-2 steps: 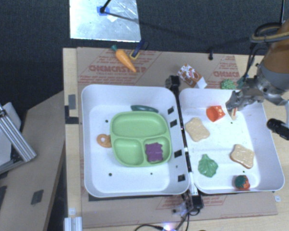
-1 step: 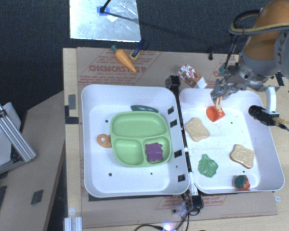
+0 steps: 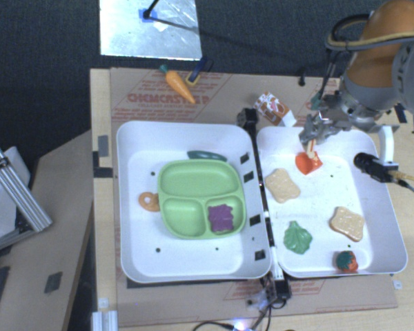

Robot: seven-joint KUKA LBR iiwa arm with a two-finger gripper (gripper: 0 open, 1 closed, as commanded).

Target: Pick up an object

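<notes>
- The claw (image 3: 309,145) is seen over the far part of the right bin (image 3: 383,205), pointed downward from the grey arm (image 3: 372,109) with its orange band (image 3: 393,19).
- A small orange-red object (image 3: 308,163) is seen just beneath the claw tips, touching or nearly touching them; whether it is gripped cannot be told, nor can the opening of the claw.
- In the right bin, a tan bread-shaped piece (image 3: 282,185) lies near the divider, a second tan piece (image 3: 347,223) lies toward the right, a green leafy item (image 3: 297,238) sits near the front, and a small red-and-green item (image 3: 345,261) rests in the front corner.
- In the left bin (image 3: 134,185), a green divided tray (image 3: 193,197) is placed, with a purple item (image 3: 222,217) in its front right compartment; an orange ring (image 3: 149,201) lies just beside the tray's left edge, and a dark green item (image 3: 205,156) lies behind it.
- On the counter (image 3: 221,88) behind the bins, a toy carrot (image 3: 179,85) and a small patterned packet (image 3: 272,108) are seen.
</notes>
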